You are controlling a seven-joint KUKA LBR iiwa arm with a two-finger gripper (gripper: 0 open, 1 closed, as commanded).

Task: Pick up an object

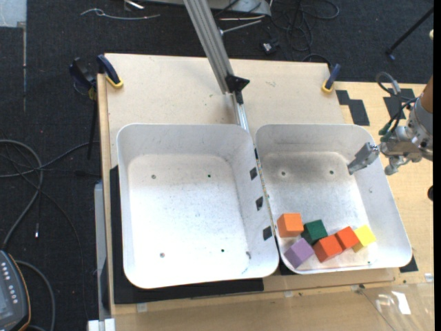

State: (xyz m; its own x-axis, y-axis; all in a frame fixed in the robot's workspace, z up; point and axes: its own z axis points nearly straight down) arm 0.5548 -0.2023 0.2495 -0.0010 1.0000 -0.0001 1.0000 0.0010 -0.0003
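One claw (377, 158) above right bin's (324, 135) edge

R bin (331, 143): far half open floor. Blocks (324, 238) packed touching at near edge, w/ near wall just behind. L bin (138, 150) floor unobstructed. Slanted metal rail (210, 36) crosses surface's far edge.

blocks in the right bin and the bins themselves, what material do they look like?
Blocks: the orange block, green block and purple block look like painted wood or solid plastic, with flat matte faces, crisp edges and no glare. I cannot tell which.

Bins: the right bin and left bin look like thin moulded plastic or enamelled metal, white, scuffed and speckled grey, with rounded rims.
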